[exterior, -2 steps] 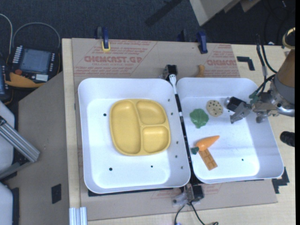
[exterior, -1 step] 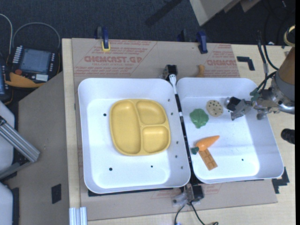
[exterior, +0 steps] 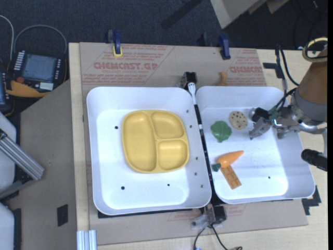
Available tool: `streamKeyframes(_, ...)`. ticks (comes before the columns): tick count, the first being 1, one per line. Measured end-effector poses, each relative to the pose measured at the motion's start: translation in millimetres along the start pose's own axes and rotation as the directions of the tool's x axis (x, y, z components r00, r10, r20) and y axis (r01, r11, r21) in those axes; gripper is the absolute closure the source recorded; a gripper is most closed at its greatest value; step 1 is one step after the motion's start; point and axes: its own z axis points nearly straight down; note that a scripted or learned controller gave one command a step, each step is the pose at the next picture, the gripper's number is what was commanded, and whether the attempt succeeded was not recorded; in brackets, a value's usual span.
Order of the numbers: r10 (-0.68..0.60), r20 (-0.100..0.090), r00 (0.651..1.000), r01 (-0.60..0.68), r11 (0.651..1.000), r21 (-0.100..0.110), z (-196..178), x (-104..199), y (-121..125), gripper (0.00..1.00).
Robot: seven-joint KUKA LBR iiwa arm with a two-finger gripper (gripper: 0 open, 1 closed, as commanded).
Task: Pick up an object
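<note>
White plastic formed both shallow bins; the left bin (exterior: pixel 104 155) carried a yellow divided plate (exterior: pixel 155 139) near its centre, while the right bin (exterior: pixel 291 186) held the loose candidates for the pick. Taking the right bin's centre as the dial, a green broccoli piece (exterior: pixel 221 130) lay at about 10 o'clock, a speckled cookie (exterior: pixel 238 120) at about 11 o'clock just beside it, and an orange carrot (exterior: pixel 230 158) at about 7 o'clock, with a tan wafer-like strip (exterior: pixel 232 177) touching or nearly touching its lower side. The objects lay apart from one another in the main — a spread that, by judgement, left finger room around each.

The arm (exterior: pixel 312 92) reached in from 3 o'clock, its wrist over the bin's right half. The gripper (exterior: pixel 265 123) pointed toward 9 o'clock, nearest the cookie yet apart from it. Nothing appeared between the fingers, and they touched no object. The width of the finger gap could not be determined at this resolution — the metal tips merged with their shadows. By judgement, the pick had not yet been made, and the cookie was the closest target.
</note>
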Motion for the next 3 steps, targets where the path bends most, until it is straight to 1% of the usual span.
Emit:
streamKeyframes(1, 0.001, 0.0, 1.0, -0.001, 1.0, 0.001, 53.9, -9.8, 1.4, 0.0)
streamKeyframes(2, 0.0, 0.0, 1.0, 0.0, 1.0, -0.002, 75.7, -9.3, 1.2, 0.0)
streamKeyframes(3, 0.0, 0.002, 1.0, 0.0, 1.0, -0.006, 63.8, -9.7, 2.0, 1.0)
